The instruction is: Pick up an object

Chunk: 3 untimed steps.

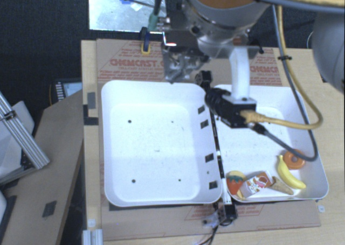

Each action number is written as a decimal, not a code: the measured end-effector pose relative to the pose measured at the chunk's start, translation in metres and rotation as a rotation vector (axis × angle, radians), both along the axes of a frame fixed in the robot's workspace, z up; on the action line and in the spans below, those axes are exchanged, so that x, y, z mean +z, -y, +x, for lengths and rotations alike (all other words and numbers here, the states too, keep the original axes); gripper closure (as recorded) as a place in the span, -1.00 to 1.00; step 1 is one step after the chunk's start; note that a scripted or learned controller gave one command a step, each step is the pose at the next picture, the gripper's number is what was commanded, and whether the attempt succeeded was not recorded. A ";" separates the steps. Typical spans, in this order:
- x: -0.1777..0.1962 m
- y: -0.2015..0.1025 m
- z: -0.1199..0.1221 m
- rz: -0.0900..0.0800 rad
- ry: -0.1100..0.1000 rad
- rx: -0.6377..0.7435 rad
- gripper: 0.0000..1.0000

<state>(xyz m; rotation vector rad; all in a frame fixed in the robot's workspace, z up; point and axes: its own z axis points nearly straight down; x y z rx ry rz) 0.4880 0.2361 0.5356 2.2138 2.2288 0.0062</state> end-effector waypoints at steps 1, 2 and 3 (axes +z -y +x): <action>-0.001 0.070 0.037 -0.004 0.001 -0.014 1.00; 0.000 0.129 0.005 -0.003 -0.001 -0.012 1.00; -0.001 0.044 -0.003 0.001 -0.001 0.005 1.00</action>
